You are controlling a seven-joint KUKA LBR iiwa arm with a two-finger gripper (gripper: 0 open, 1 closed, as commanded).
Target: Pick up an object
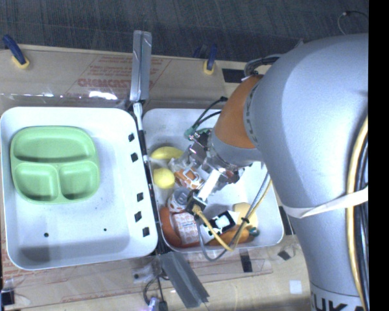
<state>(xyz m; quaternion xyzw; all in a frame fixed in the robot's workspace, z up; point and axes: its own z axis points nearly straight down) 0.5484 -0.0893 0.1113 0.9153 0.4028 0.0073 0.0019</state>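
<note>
My gripper [185,196] reaches down into the right bin [162,123], low over a cluster of objects in its lower left part. A yellow lemon-like piece [166,153] and a smaller yellow ball [163,177] lie just left of the wrist. Below the gripper sits a brown-orange item with a printed label [180,229]. A pale yellow object [244,210] lies to the right of it. The arm and wrist hide the middle of this bin, and nothing shows clearly between the fingers.
The left bin [117,232] holds a green divided tray [54,162] in its upper left. A grey bar [140,67] stands at the top between the bins. The big grey arm [311,141] covers the right side.
</note>
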